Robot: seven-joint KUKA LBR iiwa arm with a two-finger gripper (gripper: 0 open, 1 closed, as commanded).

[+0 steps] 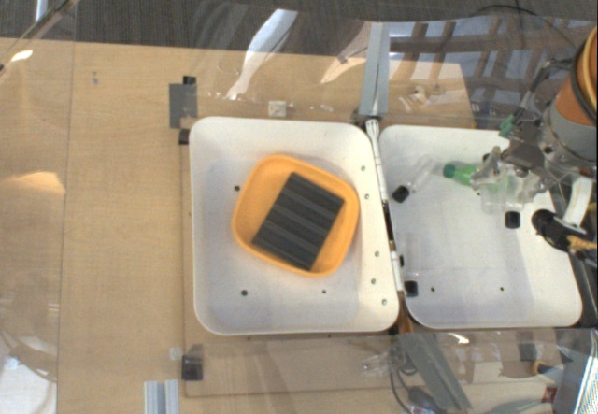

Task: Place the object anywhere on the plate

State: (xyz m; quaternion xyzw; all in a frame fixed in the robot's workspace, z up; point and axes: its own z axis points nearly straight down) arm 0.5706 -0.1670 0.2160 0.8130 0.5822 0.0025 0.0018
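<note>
An orange square plate (245, 216) sits in the middle of the left white bin (210, 300). A dark grey ribbed slab (299, 221) lies flat on the plate, turned at a slant. My gripper (503, 180) hangs low over the upper right part of the right bin (467, 305), far from the plate. A small green piece (458, 172) shows at the gripper's left tip, and whether it is held is unclear.
A raised divider (383, 216) separates the two bins. A small black bit (400, 192) lies near the right bin's left wall, and another (511, 218) sits below the gripper. A clear panel and a metal post (375, 66) stand behind the bins.
</note>
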